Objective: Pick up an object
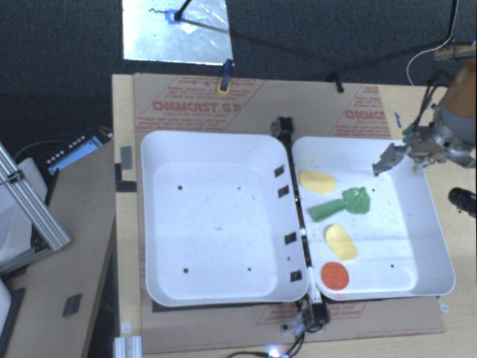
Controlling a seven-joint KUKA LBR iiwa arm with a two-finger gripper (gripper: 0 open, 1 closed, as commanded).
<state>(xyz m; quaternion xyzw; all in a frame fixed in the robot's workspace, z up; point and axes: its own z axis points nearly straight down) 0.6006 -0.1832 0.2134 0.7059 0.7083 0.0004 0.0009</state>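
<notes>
The right bin (428, 237) holds several toy foods. A pale yellow piece (317, 181) lies near its left wall, with a green leafy vegetable (343, 203) just below it. Further toward the front are a second yellow piece (340, 242) and a round red-orange piece (335, 276). My gripper (402, 162) hangs over the bin's back right part, up and to the right of the green vegetable and apart from all the pieces. Its fingers (386, 159) are spread open with nothing between them.
The left bin (160, 200) sits beside the right one, joined by a black clipped divider (297, 215). Both rest on a cardboard sheet (194, 99). A foil square (175, 21) lies at the back and a metal frame (30, 207) stands at far left.
</notes>
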